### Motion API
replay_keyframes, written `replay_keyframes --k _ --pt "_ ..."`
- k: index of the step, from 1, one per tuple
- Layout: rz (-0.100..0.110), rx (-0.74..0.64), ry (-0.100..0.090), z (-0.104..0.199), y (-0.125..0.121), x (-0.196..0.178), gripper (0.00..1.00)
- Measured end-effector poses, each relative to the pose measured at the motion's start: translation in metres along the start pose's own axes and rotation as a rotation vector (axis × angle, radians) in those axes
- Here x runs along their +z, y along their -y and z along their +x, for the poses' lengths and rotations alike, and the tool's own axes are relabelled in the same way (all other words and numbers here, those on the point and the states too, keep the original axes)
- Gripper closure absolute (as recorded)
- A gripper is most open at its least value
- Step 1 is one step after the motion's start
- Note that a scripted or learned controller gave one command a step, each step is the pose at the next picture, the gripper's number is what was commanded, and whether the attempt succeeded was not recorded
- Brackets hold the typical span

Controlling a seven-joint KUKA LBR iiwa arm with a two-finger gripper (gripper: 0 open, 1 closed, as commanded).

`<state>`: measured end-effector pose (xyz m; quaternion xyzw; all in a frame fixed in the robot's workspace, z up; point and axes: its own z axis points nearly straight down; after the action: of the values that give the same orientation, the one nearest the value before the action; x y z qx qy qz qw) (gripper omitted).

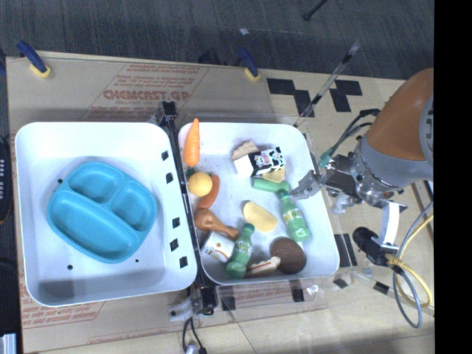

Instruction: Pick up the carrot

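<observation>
The carrot [192, 142] is orange with a green tip and lies along the left wall of the right bin [318, 231], in its far left corner. My gripper [305, 188] hangs at the bin's right rim, well to the right of the carrot, just above a green bottle [293, 217]. Nothing shows in its grasp. The arm's orange band [402, 124] is outside the bin on the right.
The right bin also holds a yellow lemon [199, 184] beside an orange piece [212, 191], a cow-patterned carton [267, 159], a second green bottle [240, 251], a brown ball [288, 255] and a wooden spoon [212, 223]. A blue divided plate [103, 211] lies in the left bin [37, 153].
</observation>
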<state>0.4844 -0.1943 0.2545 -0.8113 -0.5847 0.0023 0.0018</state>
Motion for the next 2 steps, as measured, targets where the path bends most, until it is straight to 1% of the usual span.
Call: replay_keyframes --k 1,2 --pt "0.011 0.052 -0.004 0.034 0.021 0.109 0.0" --pt "0.003 0.208 -0.007 0.047 -0.064 0.157 0.0"
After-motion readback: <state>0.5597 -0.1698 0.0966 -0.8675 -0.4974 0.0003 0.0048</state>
